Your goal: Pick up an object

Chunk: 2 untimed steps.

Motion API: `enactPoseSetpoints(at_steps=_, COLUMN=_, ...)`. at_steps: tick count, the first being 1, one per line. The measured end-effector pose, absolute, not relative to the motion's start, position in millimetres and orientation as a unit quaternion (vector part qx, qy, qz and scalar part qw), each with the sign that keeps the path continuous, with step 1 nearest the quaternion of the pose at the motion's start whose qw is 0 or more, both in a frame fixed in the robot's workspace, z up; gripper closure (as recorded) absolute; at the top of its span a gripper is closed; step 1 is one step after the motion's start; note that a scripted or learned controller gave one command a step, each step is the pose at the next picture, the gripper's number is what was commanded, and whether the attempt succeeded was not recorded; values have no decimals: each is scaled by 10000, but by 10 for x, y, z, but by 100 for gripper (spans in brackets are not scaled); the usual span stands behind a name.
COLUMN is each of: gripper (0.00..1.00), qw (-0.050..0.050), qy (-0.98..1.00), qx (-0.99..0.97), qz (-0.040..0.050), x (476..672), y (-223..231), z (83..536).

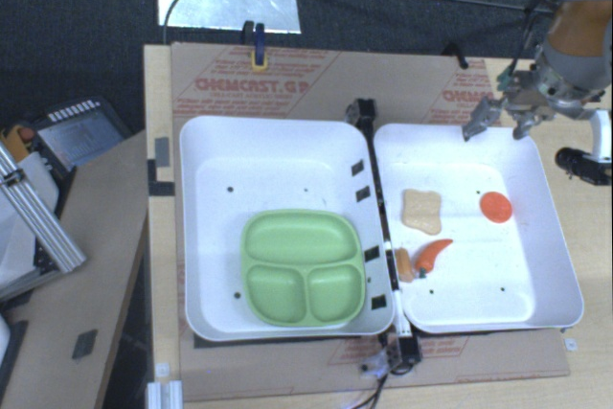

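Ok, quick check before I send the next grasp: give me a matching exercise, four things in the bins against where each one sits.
Things:
1. green divided plate
2. orange disc
3. tan piece
4. tool

Places:
A. right bin, toward its right side
B. above the right bin's far edge, fingers spread
C. left bin, in its near half
D. right bin, near the divider between the bins

Pairs: 1-C, 2-A, 3-D, 4-B
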State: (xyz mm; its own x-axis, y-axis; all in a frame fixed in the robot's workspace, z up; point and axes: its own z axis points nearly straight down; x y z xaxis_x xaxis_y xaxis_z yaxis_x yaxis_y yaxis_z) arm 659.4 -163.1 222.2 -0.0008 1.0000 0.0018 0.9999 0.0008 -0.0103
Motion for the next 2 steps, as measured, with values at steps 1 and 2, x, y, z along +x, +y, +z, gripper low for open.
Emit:
enactPoseSetpoints(at_steps=1, gripper=0, qw=-8, qy=-7082, qx=-7060, qz=-5, x=6620, y=-1626, z=2304)
enactPoseSetpoints(at_steps=2, gripper=0, qw=5, qy=-7078, qx=-7064, qz=5, x=6524, y=-1589, z=1775)
